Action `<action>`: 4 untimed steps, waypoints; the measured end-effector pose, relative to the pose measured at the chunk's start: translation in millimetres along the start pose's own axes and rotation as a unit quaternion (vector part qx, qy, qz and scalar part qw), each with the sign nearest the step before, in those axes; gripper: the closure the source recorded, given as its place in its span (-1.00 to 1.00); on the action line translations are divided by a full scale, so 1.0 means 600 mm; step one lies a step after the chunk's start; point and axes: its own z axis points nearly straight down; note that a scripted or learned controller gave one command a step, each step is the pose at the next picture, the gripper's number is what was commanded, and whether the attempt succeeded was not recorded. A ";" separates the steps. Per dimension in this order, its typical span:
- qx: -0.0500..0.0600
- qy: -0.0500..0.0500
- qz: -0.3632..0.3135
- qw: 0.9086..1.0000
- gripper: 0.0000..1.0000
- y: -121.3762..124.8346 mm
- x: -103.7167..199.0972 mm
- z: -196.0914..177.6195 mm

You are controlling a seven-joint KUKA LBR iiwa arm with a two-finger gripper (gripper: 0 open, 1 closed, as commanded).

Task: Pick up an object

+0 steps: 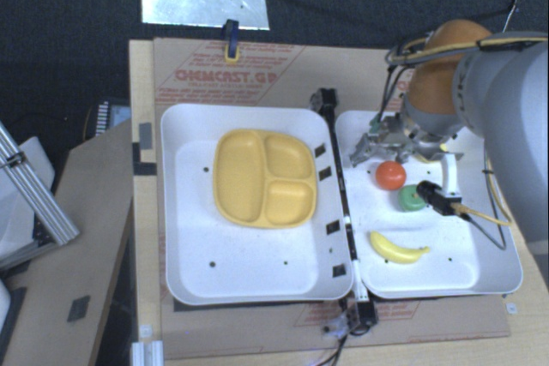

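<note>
Right bin [493, 274], lower right of frame: gripper [382, 148] open above the tomato [390, 175], nothing picked up yet; banana [398, 249] untouched.

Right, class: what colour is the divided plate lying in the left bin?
Yellow. The divided plate shows best in the camera view.

Single fixed camera above bench [141, 287], looking down at slant. Moderate distance: both white bins in full, left bin [184, 210] mid-frame, right bin [493, 266] toward right edge. Bench far edge up, near edge down. Arm [506, 90] enters at right.
</note>
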 end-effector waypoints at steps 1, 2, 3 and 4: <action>-0.002 0.000 0.000 1.000 1.00 0.002 0.000 -0.019; -0.003 0.000 0.001 1.000 1.00 -0.005 -0.014 -0.113; -0.003 0.000 -0.002 1.000 1.00 -0.012 -0.005 -0.193; -0.001 0.000 -0.002 1.000 1.00 -0.010 -0.005 -0.235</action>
